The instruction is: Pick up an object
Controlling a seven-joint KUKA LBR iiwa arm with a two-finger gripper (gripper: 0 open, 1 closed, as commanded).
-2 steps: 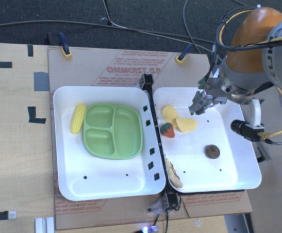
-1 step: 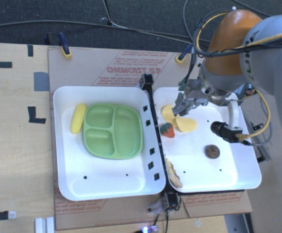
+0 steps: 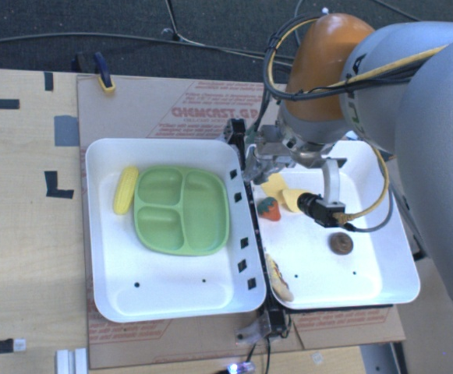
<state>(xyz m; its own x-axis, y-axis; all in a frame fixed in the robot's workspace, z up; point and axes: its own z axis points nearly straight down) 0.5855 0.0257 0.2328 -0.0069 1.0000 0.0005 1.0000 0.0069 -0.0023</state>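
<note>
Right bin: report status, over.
End effector low over right bin, near its left wall. Yellow piece and red piece right below. Grasp unconfirmed. Brown disc apart.

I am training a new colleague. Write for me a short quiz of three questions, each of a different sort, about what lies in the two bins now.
1. True or false: the yellow corn cob lies in the same bin as the green divided plate.
2. Which thing lies alone near the right bin's front part? A. brown round piece B. blue cup C. spoon
3. Fill in: the green plate has ___ compartments.

Key: 1 true. 2 A. 3 three.
</note>
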